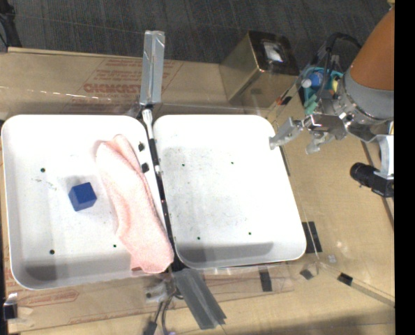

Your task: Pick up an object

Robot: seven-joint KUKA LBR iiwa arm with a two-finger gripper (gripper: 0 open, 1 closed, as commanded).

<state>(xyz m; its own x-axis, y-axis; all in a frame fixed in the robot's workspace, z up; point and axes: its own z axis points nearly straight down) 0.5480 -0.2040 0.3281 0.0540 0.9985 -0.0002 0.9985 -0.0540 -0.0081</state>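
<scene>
A small blue cube (82,195) rests on the floor of the left bin (26,152). Beside it a pink cloth (132,204) lies crumpled along that bin's right side, reaching from the middle to the front corner. My gripper (296,132) hangs off to the right, just past the right bin's far right corner, well away from both objects. Its fingers are spread apart with nothing between them.
The right bin (221,187) sits next to the left one, divided by a dark rim with clips. A tan metal box (256,65) stands behind the right bin. Cardboard lies behind the bins, and the wooden bench extends to the right.
</scene>
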